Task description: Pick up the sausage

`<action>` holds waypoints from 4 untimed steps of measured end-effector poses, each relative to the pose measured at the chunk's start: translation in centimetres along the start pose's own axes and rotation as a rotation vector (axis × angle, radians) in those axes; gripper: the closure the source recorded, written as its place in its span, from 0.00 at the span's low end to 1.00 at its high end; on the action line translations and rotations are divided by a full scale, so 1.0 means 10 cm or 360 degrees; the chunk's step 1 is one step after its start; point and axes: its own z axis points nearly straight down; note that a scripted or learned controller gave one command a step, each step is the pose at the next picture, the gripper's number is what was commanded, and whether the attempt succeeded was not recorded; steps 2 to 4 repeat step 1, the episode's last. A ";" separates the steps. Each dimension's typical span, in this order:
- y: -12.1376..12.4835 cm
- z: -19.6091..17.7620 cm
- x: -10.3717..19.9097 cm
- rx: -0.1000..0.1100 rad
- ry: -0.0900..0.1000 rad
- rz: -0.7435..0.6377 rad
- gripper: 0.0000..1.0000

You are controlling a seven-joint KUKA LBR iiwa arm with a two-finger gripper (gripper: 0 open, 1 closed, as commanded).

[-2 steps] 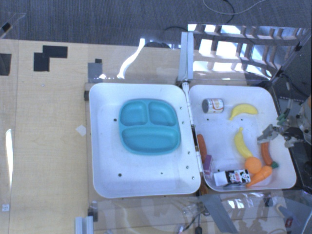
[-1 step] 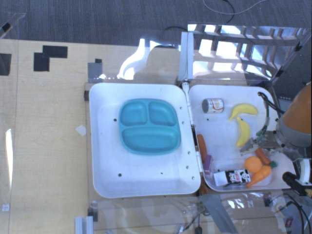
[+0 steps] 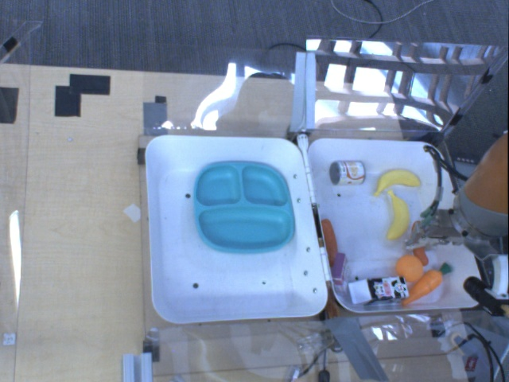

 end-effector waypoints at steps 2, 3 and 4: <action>0.58 -1.13 0.54 0.0004 0.0002 -0.0166 1.00; 0.58 -1.13 0.54 0.0004 0.0002 -0.0166 1.00; 0.58 -1.13 0.54 0.0004 0.0002 -0.0166 1.00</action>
